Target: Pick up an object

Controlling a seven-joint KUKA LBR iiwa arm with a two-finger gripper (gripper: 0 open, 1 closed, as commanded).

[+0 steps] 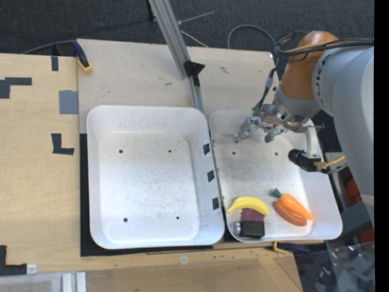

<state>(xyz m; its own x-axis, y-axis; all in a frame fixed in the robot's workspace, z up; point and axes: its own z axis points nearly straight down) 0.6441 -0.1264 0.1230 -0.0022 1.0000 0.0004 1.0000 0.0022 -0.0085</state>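
My gripper (256, 133) hangs over the far part of the right bin (261, 163), its two fingers spread apart with nothing between them. At the near end of that bin lie a yellow banana (248, 205), a dark maroon and black block (251, 222) just in front of it, and an orange carrot with a green tip (292, 209) to the right. These objects sit well below the gripper in the view, apart from it.
The left bin (146, 175) stands beside the right one. A slanted metal post (176, 41) runs down to the gap between the bins at the far side. A black cable fitting (302, 159) hangs off the arm over the right bin's right edge.
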